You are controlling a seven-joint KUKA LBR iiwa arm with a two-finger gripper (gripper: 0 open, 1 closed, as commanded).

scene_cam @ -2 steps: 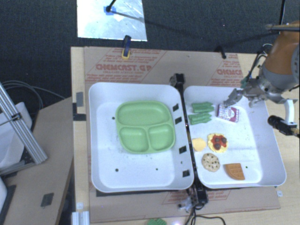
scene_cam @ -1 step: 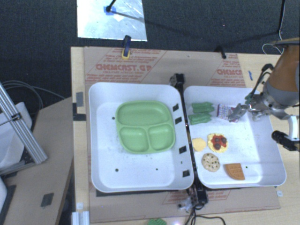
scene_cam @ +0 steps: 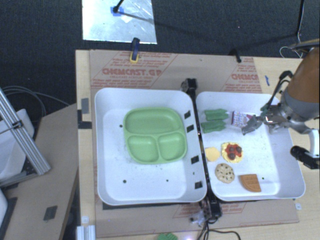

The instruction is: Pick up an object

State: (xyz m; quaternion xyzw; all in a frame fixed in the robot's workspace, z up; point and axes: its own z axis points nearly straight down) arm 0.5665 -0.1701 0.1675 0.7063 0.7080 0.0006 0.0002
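Cardboard covers the desk (scene_cam: 165, 66) under two white bins, and in the right bin (scene_cam: 287, 176) the tool (scene_cam: 254, 124), whose spread I cannot tell, hovers beside a small wrapped packet (scene_cam: 238, 118), which might skid away if nudged sideways.

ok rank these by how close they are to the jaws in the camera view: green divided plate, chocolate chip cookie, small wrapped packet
1. small wrapped packet, just left of the gripper, right bin.
2. chocolate chip cookie, lower in the right bin.
3. green divided plate, in the left bin.
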